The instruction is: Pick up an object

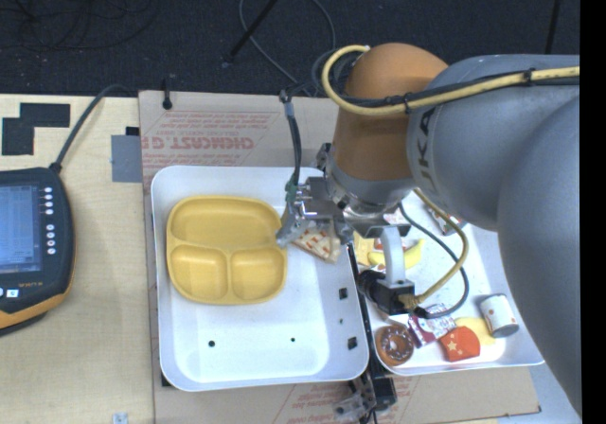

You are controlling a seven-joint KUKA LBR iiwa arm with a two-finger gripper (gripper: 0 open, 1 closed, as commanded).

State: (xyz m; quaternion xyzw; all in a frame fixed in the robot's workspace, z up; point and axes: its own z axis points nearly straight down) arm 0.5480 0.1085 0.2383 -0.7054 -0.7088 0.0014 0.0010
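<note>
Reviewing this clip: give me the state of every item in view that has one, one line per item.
gripper: low at the left bin's right edge, over the waffle piece; grasp not confirmable.
waffle piece: lying at the gripper tips.
yellow divided plate: upright in the left bin, compartments bare.
donut: lying flat in the right bin.
red piece: lying in the right bin.
handheld pendant: screen lit.

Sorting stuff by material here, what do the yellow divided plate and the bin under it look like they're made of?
Yellow divided plate: probably moulded plastic, matte, with soft rounded compartment ridges and even colour. Left bin: looks like smooth white plastic with a faint sheen and rounded corners, though coated metal can't be excluded.
</note>
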